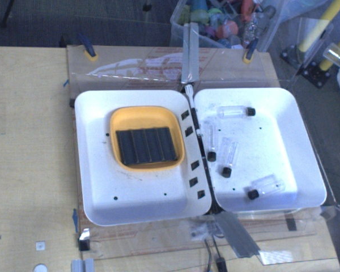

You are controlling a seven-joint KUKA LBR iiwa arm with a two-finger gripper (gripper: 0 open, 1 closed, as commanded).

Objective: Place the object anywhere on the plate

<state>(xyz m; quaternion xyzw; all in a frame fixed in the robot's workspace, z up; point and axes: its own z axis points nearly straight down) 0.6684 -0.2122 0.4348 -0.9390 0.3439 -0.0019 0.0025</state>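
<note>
Claw: spread or pressed together, cannot tell. Left white bin [96,200]: yellow plate [147,115] near centre, slightly toward 12 o'clock; dark ribbed slab [146,146] flat on plate, over its 6 o'clock half. Right white bin [289,152]: four black-capped clear vials lying apart: 12 o'clock vial [234,112], 9 o'clock vial [209,143], centre vial [228,156], 6 o'clock vial [264,186]. Beyond bins, 12 o'clock: clear tub [226,10] of coloured items.

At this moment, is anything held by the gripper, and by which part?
Nothing is seen held. The dark ridged block lies on the yellow plate in the left bin; the clear vials lie loose in the right bin.
</note>
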